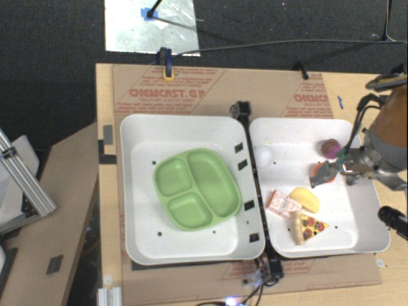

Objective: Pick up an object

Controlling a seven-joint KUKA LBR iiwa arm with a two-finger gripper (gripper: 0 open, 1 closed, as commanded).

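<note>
The right bin point(366, 234) holds several small objects. A purple round thing point(330, 148) lies near its back wall and a white ball point(262, 155) at its back left. Toward the front are a pink carton point(282, 204), a yellow piece point(306, 199), a pizza slice point(311, 226) and a beige stick point(296, 228). My gripper point(320, 173) reaches in from the right, low over the bin's middle, just in front of the purple thing and behind the yellow piece. A small red-orange patch point(329, 176) shows at its tip; I cannot tell what it is.
A green divided plate point(196, 189) lies in the left bin point(137, 234). A black divider with clips point(248, 171) runs between the bins. Cardboard point(210, 88) lies under both. The arm's orange band point(390, 123) stands at the right edge.
</note>
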